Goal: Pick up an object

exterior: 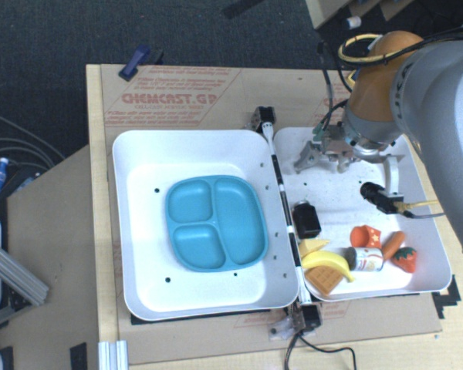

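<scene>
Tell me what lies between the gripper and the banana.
In the camera view, a black block lies on the bin floor between the gripper and the banana, beside the divider.

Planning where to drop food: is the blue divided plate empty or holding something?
Empty. All three compartments of the blue divided plate show bare blue, in the left bin.

The arm [440, 91] runs out of the frame's right edge and hides the upper right corner of the right bin [332, 141], while the small items [374, 251] at that bin's lower right are too small to identify.
</scene>
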`<action>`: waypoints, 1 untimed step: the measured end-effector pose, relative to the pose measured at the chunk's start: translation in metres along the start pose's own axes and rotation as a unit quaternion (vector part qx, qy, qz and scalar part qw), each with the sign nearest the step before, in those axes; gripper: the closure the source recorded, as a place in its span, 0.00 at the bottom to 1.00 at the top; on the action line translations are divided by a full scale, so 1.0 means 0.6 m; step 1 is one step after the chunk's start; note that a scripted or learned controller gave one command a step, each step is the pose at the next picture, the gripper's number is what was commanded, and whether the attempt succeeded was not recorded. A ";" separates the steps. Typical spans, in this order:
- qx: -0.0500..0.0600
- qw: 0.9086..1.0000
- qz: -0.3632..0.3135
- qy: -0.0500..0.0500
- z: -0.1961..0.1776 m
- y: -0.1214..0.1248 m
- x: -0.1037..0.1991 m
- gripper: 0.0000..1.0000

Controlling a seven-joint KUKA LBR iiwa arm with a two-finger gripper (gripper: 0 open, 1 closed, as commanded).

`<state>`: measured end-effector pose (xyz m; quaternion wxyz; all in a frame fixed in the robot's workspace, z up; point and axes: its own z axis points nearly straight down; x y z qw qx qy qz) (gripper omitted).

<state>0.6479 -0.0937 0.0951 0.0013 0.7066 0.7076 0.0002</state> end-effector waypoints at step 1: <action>0.003 1.000 0.001 0.001 0.018 -0.088 -0.031 0.00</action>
